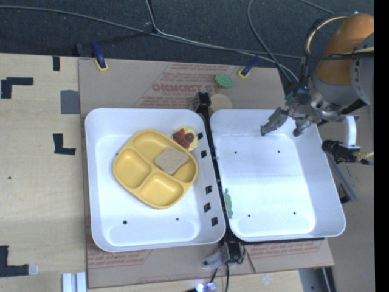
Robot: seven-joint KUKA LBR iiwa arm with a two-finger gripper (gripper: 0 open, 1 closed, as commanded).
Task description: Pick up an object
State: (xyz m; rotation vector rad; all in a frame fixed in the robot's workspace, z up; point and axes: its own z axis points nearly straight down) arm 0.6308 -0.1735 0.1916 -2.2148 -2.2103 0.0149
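In the left bin (106, 224) lies a yellow divided plate (135, 165) with a tan slice of bread (171, 160) on it. A small round piece with red berries (184, 137) rests against the plate's far right rim. My gripper (284, 126) hangs over the far right corner of the right bin (273, 212), open, with nothing between its two dark fingers (269, 125). It is well to the right of the plate and apart from every object.
A small green thing (228, 201) lies at the right bin's left wall. A green round piece (223, 79) sits on the cardboard behind the bins, near a blue-yellow clamp (246, 70). Black cables cross the dark floor at the back. A black divider (205, 139) runs between the bins.
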